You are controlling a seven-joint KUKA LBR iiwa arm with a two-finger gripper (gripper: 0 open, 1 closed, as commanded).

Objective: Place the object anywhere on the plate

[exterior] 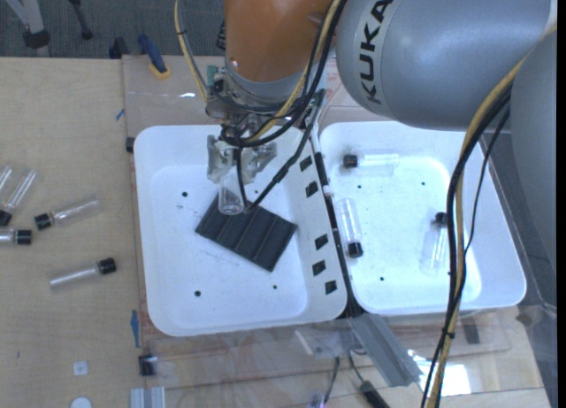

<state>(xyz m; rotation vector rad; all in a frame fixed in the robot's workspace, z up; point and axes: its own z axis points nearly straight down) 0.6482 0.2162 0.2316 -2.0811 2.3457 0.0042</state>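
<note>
Left bin (168,300): a dark ribbed rectangular plate (247,233) lies flat on the floor, rotated so its long axis runs roughly 10 to 4 o'clock. The gripper (232,167) hangs over the plate's 11 o'clock corner, fingers pointing down. A clear vial (231,192) stands upright between the two fingers; the gripper is clenched on it near the top. The vial's lower end sits at or just above the plate's upper edge; contact cannot be told from this angle.

Right bin (504,282): three more clear vials with black caps, one at 12 o'clock (371,162), one against the left wall (348,227), one toward 3 o'clock (435,240). Further capped vials lie on the wooden bench (62,132) at 9 o'clock of the bins, one of them nearest the left bin (81,272).

Step in hand, by my reading: transport done, placement under way. The vial is over the plate's edge, not its middle.

Next move calls for a small shift toward 4 o'clock so the base lands well inside the ribbed face, then a slow descent and release. Risk: released upright on ribs near the corner, the vial may tip and roll off onto the bin floor.
</note>
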